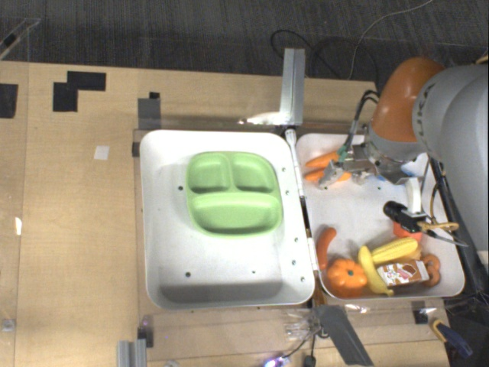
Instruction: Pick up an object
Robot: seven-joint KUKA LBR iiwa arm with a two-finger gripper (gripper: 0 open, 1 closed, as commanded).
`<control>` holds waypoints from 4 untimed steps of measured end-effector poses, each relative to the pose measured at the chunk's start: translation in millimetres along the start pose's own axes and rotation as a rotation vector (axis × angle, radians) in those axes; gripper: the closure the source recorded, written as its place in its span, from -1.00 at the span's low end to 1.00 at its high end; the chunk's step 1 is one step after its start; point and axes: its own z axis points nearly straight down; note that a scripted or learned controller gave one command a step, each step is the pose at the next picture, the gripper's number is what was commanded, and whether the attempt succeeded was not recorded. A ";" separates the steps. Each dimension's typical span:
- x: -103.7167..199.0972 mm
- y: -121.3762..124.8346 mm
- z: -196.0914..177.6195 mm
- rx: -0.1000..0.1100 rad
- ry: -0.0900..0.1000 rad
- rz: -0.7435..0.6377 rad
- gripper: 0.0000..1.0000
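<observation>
The gripper (pixel 334 176) sits low over the carrot (pixel 319 161); whether its jaws are spread, I cannot tell. Near the bin wall (pixel 299 176), the carrot could slide away.

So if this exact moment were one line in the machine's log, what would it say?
arm: over right bin | pincer: down at carrot, far left corner | grasp: not confirmed | left bin: green tray

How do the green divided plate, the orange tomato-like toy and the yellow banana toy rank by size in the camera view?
1. Green divided plate, by far the largest.
2 and 3. Orange tomato-like toy and yellow banana toy: they look close in size and overlap, so I would not rank them.
</observation>
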 end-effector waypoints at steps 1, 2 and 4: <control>1.2 30.5 2.0 0.031 0.001 0.141 -1.00; -0.4 28.9 -7.0 0.038 -0.002 0.136 1.00; 0.4 -12.8 -126.0 0.005 0.000 -0.045 1.00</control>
